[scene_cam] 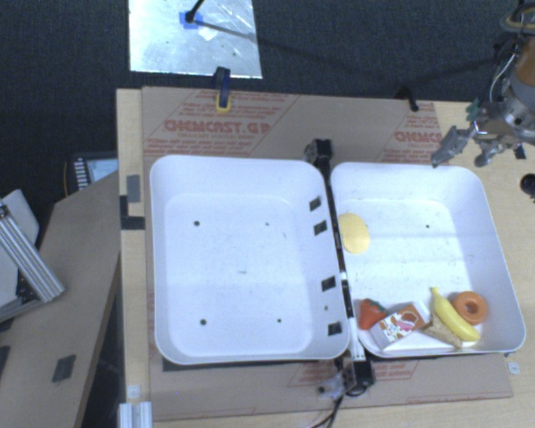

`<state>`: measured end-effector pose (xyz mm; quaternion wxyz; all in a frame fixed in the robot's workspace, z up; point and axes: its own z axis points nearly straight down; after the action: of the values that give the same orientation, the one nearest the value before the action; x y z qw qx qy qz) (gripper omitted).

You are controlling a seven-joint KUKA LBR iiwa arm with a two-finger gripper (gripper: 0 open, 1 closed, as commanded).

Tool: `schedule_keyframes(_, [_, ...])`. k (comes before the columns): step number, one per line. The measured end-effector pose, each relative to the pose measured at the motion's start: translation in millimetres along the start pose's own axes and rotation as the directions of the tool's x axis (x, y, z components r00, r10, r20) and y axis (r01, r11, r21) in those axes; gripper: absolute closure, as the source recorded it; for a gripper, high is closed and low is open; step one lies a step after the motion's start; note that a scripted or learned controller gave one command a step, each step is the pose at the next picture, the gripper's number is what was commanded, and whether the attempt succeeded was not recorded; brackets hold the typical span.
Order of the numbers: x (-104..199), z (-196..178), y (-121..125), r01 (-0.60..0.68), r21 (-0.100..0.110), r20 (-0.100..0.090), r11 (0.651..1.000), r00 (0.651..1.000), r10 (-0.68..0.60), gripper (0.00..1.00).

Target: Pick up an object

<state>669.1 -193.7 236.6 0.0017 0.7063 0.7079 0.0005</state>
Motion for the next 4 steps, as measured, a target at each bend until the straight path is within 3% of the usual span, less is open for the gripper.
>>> schedule_keyframes(4, [0.0, 0.0, 0.0, 0.000, 0.000, 0.000, 1.000, 1.000, 0.000, 0.00])
